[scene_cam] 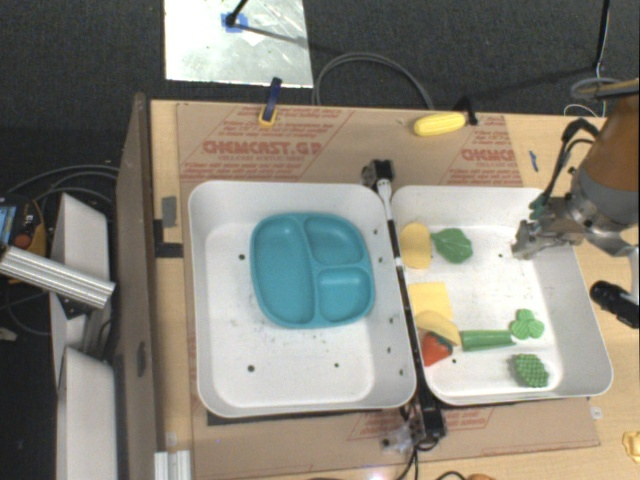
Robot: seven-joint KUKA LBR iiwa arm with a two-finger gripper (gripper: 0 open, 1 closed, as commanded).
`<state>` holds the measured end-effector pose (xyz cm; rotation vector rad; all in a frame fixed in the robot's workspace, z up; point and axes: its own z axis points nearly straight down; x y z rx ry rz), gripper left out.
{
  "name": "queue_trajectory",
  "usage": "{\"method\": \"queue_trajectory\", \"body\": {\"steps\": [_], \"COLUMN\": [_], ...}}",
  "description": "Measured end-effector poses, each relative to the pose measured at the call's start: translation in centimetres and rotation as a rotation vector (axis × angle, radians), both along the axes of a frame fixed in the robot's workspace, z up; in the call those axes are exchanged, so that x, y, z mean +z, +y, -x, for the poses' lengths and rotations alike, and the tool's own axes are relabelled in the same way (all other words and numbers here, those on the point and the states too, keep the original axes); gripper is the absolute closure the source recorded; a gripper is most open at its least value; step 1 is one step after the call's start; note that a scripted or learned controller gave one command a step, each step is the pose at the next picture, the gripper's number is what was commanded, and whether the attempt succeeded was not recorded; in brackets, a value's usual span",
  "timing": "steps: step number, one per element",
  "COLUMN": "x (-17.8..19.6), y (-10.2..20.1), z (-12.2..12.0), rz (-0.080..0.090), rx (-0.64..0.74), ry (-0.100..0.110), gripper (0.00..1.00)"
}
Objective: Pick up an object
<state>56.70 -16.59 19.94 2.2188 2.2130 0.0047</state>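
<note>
Plastic toy food lies in the right-hand white bin [585,368]: a green leafy piece [453,245] beside a yellow rounded piece [415,246] near the divider, with a flat yellow slice [430,298], a red piece [436,349], a long green pod [487,339] and two knobbly green pieces [527,325] toward the bin's front. Nothing looks picked yet; the grey arm's two-finger gripper [530,236] hangs over that bin's far right side, and I cannot tell its opening. Next, I'd judge, it must centre over one piece and descend.

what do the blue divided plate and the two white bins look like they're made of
The blue plate looks like moulded plastic: even colour, rounded compartment walls, a soft matte sheen. The left bin and right bin also look like plastic, smooth and slightly glossy, with rounded corners and raised rims, though painted metal can't be ruled out.
</note>
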Motion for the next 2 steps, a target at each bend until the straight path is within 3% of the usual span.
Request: {"method": "queue_trajectory", "body": {"steps": [1,2], "x": [-0.6,-8.5], "y": [0.3,-4.4], "z": [-0.1,3.6], "rz": [-0.003,-0.003], "rx": [0.004,-0.002], "ry": [0.005,0.014], "gripper": [0.0,0.0]}}
